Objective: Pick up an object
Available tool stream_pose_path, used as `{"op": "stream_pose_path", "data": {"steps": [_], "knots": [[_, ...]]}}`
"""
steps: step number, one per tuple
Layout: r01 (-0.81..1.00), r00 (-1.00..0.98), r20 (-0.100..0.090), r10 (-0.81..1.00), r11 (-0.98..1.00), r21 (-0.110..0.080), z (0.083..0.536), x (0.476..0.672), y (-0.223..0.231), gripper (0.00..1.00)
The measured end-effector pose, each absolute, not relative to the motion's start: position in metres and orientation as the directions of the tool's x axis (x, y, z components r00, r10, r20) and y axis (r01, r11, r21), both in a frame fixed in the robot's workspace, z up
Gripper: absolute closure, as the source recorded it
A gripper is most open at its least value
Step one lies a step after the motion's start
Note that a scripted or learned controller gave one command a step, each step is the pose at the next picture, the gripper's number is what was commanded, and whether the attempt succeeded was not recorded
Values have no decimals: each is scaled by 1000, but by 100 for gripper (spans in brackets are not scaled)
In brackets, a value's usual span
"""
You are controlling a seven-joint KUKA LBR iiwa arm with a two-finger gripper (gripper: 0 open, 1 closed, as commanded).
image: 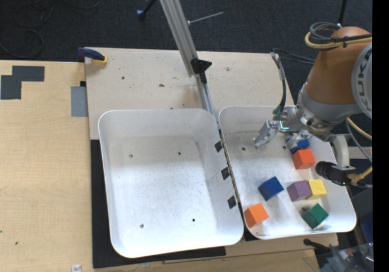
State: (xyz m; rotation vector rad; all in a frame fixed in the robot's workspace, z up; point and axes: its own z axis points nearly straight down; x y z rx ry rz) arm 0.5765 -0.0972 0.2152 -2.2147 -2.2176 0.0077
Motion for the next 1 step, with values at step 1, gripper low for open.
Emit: {"op": "stream_pose_path", "data": {"steps": [1], "knots": [[1000, 1, 1, 1000, -1, -3, 218, 577, -99, 0]]}}
